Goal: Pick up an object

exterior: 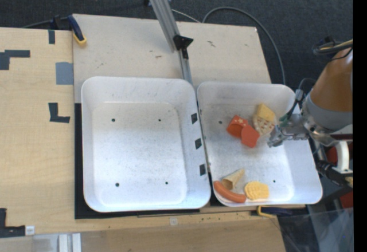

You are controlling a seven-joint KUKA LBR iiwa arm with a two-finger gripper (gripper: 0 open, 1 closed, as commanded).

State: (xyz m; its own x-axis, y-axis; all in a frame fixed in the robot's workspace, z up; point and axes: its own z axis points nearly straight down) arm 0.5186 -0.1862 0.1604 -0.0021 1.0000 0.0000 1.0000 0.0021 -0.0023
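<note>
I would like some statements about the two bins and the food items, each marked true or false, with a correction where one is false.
1. All the food items lie in the right bin. True.
2. The gripper holds the hot dog between its fingers. False: the hot dog lies at the bin's near edge, apart from the gripper.
3. The red pieces lie beside the yellow wedge. True.
4. The round waffle lies in the left bin. False: it lies in the right bin, next to the hot dog.
5. The gripper is over the right bin, near the yellow wedge. True.
</note>
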